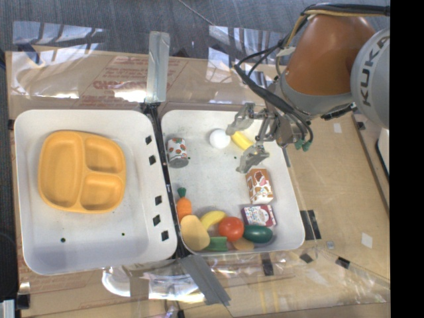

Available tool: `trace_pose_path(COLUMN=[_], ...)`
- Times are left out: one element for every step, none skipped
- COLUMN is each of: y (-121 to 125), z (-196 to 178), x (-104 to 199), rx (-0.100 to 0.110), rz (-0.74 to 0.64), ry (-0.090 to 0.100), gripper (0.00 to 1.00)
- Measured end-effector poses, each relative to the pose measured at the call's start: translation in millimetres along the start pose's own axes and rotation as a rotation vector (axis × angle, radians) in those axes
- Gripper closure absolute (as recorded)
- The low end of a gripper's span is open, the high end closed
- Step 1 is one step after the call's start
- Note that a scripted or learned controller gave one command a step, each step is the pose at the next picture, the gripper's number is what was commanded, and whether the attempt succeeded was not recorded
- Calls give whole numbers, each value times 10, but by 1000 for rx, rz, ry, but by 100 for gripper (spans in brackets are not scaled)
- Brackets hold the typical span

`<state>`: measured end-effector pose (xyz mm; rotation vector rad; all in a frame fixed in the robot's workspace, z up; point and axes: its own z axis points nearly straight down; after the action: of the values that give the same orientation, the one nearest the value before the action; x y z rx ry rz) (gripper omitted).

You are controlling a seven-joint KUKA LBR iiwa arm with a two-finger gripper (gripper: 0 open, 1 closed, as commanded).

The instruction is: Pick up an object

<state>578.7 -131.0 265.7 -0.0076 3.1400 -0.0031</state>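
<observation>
Camera view, upper right: gripper (246, 138) hangs spread and empty over a small yellow piece (241, 140), likely light, smooth plastic, best pinched across its narrow sides

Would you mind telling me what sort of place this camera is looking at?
Most likely a robotics lab set up for grasping trials. A KUKA arm reaches over two white bins taped to a bench. One holds toy food such as a tomato and a banana; the other holds a yellow divided tray.

A robotics lab. A KUKA arm (344, 52) hangs over two white bins (26, 197) of toy food (225, 230). Taped plastic sheeting (86, 78) covers the bench.
</observation>
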Motion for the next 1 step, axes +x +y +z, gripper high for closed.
trace_pose_path(y=[-673], z=[617], x=[224], rx=[-2], rz=[175], ry=[3], gripper=[0])
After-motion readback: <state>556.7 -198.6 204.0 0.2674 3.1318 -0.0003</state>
